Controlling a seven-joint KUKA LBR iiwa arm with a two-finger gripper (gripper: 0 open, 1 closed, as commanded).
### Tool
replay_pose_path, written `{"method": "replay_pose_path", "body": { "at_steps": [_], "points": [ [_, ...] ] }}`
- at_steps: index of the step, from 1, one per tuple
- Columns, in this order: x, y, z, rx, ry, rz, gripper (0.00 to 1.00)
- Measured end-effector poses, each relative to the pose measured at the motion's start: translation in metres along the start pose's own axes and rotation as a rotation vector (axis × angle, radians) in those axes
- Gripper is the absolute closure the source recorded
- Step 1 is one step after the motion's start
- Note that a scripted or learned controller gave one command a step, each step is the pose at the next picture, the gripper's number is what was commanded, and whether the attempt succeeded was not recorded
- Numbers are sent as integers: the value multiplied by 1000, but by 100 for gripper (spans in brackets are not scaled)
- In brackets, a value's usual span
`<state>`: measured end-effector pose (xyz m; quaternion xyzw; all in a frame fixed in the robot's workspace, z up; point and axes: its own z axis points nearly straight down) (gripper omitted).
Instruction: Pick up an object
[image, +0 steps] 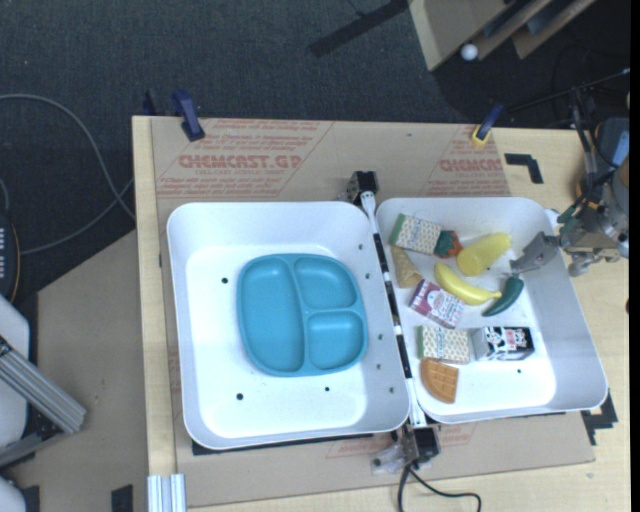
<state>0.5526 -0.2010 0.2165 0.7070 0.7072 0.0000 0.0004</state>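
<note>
**Desk:** What's in the pick bin?

**Me:** In the right bin (575, 345) I see a banana (462, 286), a yellow lemon-like piece (484, 252) above it, a dark green piece (505, 297), a maroon packet (436, 302), two cracker-patterned boxes (418, 235) (446, 344), a small black-and-white carton (507, 342) and a waffle-coloured piece (440, 379). The print on the packets is too small for me to read.

**Desk:** Any legible writing?

**Me:** Only on the brown board (250, 150) under the bins: "CHEMCAST GP", printed twice in red.

**Desk:** And the gripper?

**Me:** The gripper (537, 252) hangs over the bin's upper right part, just right of the lemon-like piece and above the green one. I cannot tell its finger state. The left bin (195, 300) holds a blue divided plate (300, 313).
</note>
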Motion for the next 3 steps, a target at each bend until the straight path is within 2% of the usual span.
{"method": "replay_pose_path", "body": {
  "at_steps": [1,2,3],
  "points": [
    [99,43,124,-2,-1,1,0],
    [100,43,114,-2,-1,1,100],
    [164,45,17,-2,1,-2,100]
  ]
}}
